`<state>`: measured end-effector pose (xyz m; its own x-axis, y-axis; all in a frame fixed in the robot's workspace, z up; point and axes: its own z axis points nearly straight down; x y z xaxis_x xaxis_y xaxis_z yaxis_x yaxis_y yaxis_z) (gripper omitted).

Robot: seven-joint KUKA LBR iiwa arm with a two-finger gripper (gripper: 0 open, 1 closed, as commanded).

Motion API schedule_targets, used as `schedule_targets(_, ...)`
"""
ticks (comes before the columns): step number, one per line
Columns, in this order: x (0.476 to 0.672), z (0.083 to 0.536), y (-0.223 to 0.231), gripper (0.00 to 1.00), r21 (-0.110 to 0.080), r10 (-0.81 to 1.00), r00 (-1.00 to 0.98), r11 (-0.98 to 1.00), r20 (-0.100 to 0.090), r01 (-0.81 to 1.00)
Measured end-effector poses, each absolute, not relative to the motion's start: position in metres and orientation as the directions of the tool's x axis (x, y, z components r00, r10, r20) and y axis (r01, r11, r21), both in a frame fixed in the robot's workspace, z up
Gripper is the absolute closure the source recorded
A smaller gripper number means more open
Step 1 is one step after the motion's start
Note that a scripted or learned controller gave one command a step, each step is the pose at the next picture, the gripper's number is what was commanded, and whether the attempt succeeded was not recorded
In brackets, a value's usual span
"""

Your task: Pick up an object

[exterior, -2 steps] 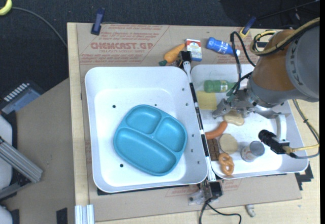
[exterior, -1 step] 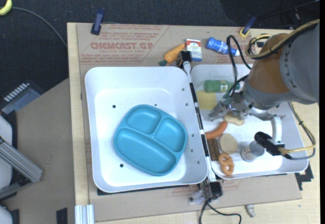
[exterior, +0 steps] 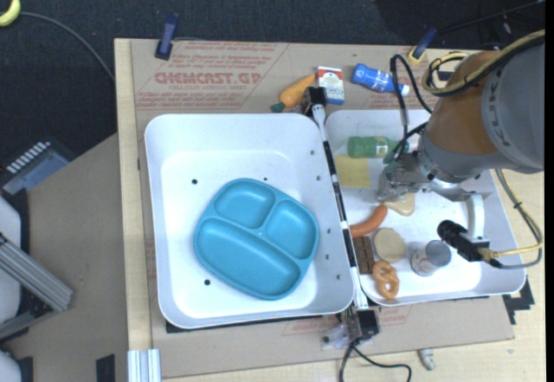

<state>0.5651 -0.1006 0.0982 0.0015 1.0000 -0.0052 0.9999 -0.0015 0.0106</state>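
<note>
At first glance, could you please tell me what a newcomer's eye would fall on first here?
The big blue divided plate in the left bin draws the eye first. Next comes the grey, orange-banded arm, reaching in from the right with its gripper down in the right bin. Small things crowd there, among them a green bottle, a sausage and a pretzel.

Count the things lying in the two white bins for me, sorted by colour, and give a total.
Blue: 1, divided plate
Green: 1, bottle
Yellow: 1, block
Orange: 1, sausage
Brown or tan: 3, bar, round piece, pretzel
Grey: 1, small can
Total: 8, leaving out a pale piece half hidden under the gripper
</note>
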Motion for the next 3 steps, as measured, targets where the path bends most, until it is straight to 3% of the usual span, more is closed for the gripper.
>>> schedule_targets(1,0.5649,0.0978,-0.1005,0.00,0.010,1.000,0.001,-0.001,-0.005,1.000)
schedule_targets(2,0.5653,0.1078,-0.1002,1.00,0.012,1.000,0.001,-0.001,-0.005,1.000)
schedule_targets(3,0.5652,0.1076,-0.1002,0.00,0.011,1.000,0.001,-0.001,-0.005,1.000)
